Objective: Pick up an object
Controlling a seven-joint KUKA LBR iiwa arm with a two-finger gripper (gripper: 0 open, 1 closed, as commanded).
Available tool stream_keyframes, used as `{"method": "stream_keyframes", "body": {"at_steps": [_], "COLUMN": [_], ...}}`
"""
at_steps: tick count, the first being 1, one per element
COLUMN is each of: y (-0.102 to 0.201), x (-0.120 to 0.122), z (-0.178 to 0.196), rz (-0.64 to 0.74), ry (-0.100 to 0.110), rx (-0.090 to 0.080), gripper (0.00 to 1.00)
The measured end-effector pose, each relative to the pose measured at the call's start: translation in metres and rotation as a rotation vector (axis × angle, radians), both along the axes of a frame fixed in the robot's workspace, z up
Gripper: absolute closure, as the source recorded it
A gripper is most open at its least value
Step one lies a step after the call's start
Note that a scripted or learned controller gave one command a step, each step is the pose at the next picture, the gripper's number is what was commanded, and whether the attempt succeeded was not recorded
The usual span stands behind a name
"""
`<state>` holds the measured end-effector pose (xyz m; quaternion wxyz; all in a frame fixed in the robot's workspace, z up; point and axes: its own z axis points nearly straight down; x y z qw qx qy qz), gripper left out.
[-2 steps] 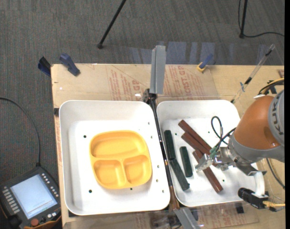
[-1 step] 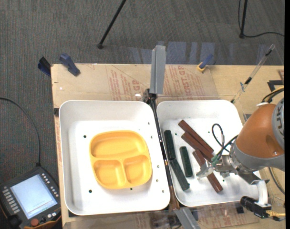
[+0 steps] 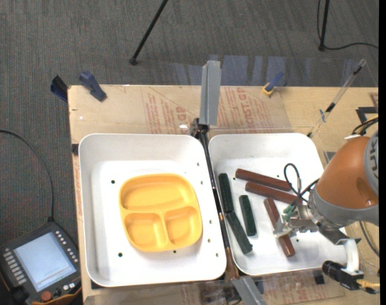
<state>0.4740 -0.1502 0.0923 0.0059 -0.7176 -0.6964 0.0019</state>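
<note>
The right bin [image 3: 263,146] holds several brown sticks and dark green sticks. Two long brown sticks [image 3: 263,180] lie across its middle, and two short brown sticks [image 3: 271,210] lie lower right. Dark green sticks [image 3: 247,215] lie along the bin's left side. My gripper [image 3: 288,227] is down in the right bin, directly over the short brown sticks, with the lowest brown stick [image 3: 287,245] just below it. The arm's orange band [image 3: 350,180] sits over the bin's right rim and hides part of it.
The left bin [image 3: 98,151] holds a yellow divided tray [image 3: 159,211]. A grey post [image 3: 211,94] stands behind the seam between the bins. Blue clamps sit on the bench's back edge. A pendant [image 3: 37,262] lies on the floor at lower left.
</note>
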Motion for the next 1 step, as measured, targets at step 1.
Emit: {"method": "stream_keyframes", "body": {"at_steps": [1], "y": [0.0338], "x": [0.0176], "z": [0.0845], "rz": [0.006], "ry": [-0.006], "rx": [-0.005], "gripper": [1.0]}}
